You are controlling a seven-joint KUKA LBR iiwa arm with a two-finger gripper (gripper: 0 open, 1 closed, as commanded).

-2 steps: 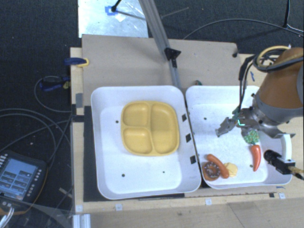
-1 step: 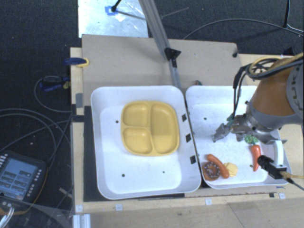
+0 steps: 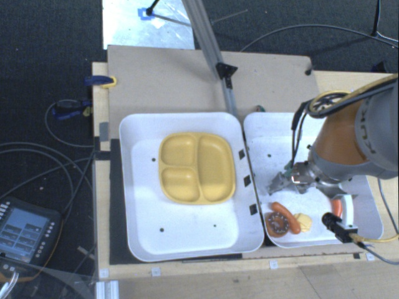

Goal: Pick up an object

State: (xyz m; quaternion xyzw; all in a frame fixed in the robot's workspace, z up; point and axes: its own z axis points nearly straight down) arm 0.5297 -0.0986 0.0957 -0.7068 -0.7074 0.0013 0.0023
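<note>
Camera view: arm enters from frame right, gripper point(image 3: 288, 180) low over right bin point(image 3: 268, 136), nothing seen held; cannot tell open or closed. Sausage point(image 3: 282, 213), donut point(image 3: 275, 224), pale lump point(image 3: 303, 220) at bin's lower edge. Yellow tray point(image 3: 197, 168) in left bin point(image 3: 134, 185). Judgement: approach step; next, shift toward frame bottom, descend onto sausage.

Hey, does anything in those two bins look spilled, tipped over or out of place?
Nothing stands out. The yellow divided plate lies flat in the left bin. The sausage, donut and pale piece sit bunched at the right bin's near edge.

Open floor point(image 3: 274, 148) above crowded toys point(image 3: 283, 220)
</note>
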